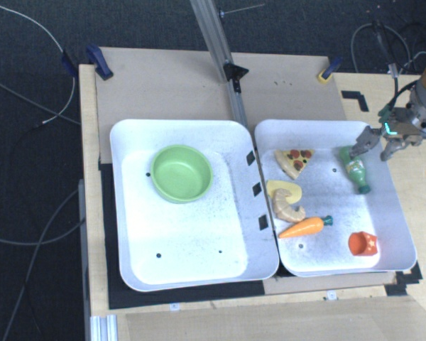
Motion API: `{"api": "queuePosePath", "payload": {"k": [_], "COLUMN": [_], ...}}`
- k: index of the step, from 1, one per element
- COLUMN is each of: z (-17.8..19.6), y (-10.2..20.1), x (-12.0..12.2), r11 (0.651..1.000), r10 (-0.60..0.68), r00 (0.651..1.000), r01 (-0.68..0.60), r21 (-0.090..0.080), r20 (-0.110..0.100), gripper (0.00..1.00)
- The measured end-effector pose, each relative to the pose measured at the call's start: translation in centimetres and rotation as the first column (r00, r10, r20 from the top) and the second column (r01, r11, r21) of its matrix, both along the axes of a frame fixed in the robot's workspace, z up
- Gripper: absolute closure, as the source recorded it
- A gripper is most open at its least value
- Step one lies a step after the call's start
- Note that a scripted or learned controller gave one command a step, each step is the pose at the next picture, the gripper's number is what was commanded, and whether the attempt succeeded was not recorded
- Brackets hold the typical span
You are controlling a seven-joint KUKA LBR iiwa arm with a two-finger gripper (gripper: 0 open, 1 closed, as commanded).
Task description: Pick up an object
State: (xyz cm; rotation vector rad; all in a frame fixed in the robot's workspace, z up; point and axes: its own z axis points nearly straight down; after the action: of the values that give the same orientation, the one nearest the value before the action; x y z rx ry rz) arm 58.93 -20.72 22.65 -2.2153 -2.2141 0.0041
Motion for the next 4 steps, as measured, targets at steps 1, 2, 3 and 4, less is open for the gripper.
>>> {"api": "queuePosePath", "payload": {"k": [1,2,3,4], "z": [0.3,-5.4,-10.1,-13.3], "y": [0.0,0.6,1.5,1.6], "x": [0.1,-0.9,-0.7,-0.8], "r11": [1.0,1.0,1.0,1.0], "r10": [0.001,0.0,0.002,0.0], "r00": [1.0,1.0,1.0,1.0], "r01": [-0.001,0.0,-0.002,0.0], "r21": [-0.001,0.001,0.001,0.001], "r20": [0.005,-0.004,-0.003,-0.002], "gripper": [0.0,0.0,0.0,0.0]}}
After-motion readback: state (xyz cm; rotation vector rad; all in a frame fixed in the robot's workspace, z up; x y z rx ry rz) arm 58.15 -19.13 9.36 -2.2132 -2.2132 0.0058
